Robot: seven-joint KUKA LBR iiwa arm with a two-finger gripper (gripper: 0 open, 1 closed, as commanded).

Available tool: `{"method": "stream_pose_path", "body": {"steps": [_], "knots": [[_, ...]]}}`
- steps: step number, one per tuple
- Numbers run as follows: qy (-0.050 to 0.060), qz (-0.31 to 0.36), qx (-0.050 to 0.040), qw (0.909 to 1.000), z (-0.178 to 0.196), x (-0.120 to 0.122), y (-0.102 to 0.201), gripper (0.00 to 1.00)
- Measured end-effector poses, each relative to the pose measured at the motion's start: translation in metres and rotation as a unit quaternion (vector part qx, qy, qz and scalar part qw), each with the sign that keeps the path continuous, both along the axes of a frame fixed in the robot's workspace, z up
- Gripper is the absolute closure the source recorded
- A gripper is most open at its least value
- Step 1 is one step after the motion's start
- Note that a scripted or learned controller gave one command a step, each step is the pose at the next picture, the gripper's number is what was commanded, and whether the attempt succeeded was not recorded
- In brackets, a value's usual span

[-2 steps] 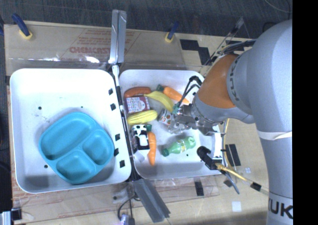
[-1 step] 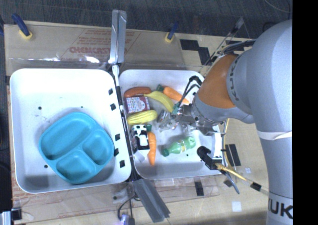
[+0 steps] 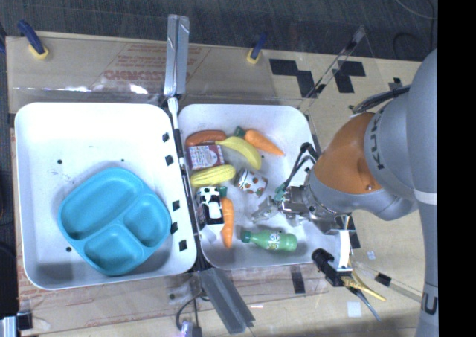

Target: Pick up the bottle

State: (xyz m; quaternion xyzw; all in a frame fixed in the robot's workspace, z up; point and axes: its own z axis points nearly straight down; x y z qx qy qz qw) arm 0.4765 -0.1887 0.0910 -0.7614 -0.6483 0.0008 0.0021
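Observation:
The green bottle lies on its side near the front wall of the right bin, with its white label facing up. My gripper hangs low over the bin floor just behind the bottle, a short way above it in the camera view. The grey arm with the orange band reaches in from the right. Nothing shows in the gripper's grasp.
The right bin also holds a sausage, a banana, two carrots, a red packet, corn, a small patterned cup and a black-and-white toy. A blue divided plate sits in the left bin.

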Motion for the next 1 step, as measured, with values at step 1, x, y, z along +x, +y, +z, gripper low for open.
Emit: {"method": "stream_pose_path", "body": {"steps": [1], "knots": [[0.0, -0.271, -0.001, 0.9626, 0.0005, -0.0003, -0.0111, 0.0]]}}
